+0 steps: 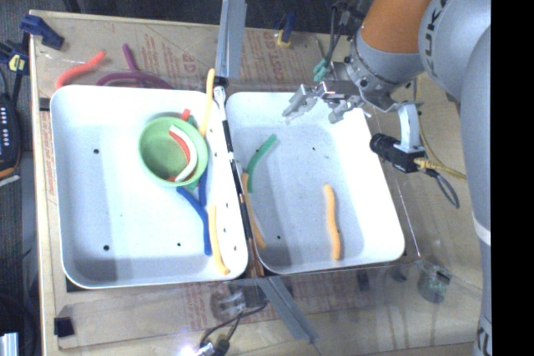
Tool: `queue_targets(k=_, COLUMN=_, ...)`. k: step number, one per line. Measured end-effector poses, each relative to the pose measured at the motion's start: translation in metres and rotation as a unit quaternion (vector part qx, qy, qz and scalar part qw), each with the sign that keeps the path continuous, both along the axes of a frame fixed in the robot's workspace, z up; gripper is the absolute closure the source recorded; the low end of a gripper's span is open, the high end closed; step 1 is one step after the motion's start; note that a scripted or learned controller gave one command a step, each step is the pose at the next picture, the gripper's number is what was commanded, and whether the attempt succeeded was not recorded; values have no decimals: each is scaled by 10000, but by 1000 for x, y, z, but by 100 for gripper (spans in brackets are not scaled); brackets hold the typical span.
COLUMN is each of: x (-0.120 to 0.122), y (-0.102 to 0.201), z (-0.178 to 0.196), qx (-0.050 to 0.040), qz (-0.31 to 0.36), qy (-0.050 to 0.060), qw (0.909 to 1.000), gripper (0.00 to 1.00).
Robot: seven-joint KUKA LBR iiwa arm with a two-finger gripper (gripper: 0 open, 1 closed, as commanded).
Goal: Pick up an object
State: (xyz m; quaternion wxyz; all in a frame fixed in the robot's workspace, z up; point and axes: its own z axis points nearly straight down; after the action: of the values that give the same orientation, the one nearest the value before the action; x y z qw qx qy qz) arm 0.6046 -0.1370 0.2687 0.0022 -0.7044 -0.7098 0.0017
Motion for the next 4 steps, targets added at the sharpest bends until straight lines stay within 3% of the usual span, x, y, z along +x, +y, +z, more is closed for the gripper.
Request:
queue_targets(k=1, x=-85, y=-40, z=-110, qx=1, qz=134, qy=6, qw=9999, gripper=0)
queue_targets(k=2, x=-95, y=-72, z=-174, qx=-4, qz=135, qy=-49, qw=9999, gripper=0)
queue_targets(k=3, x=-95, y=-73, z=-165, qx=-15, qz=164, qy=-34, qw=9999, gripper=100)
queue_targets(k=4, x=-95, y=-73, z=-165, qx=-16, qz=166, qy=-35, qw=9999, gripper=0)
